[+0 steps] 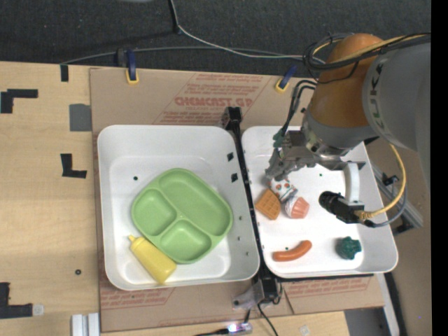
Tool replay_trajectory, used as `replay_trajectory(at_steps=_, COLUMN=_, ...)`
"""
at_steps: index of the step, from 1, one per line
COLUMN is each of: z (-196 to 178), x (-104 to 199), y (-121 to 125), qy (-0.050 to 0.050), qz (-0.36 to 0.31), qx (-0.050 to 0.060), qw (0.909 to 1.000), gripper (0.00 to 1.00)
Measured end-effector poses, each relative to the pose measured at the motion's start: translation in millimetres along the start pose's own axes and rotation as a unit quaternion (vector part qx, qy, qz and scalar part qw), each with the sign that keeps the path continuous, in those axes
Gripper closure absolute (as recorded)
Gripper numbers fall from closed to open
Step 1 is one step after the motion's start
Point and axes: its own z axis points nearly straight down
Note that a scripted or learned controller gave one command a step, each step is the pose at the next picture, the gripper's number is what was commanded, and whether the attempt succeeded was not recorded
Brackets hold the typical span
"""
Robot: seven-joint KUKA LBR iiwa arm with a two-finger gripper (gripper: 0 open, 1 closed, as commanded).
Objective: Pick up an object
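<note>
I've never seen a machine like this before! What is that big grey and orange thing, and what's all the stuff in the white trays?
That is a robot arm, photographed from a camera above the bench. It reaches in from the right, and its gripper hangs over the right bin, just above a small cup. I can't tell whether it holds anything. Near it lie a waffle-like orange piece, a pink cupcake, a toy sausage and a small green toy. The left bin has a green divided plate and a yellow bottle.

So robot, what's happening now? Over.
Tool low in right bin, over small white toy. Nothing seen gripped. Waffle and pink cupcake crowd it.
</note>
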Motion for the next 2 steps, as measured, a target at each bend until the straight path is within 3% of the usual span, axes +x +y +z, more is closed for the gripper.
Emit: replay_trajectory(at_steps=2, z=15, x=107, y=-34, qy=0.000, qz=-0.001, qx=0.000, qw=1.0000, gripper=1.00)
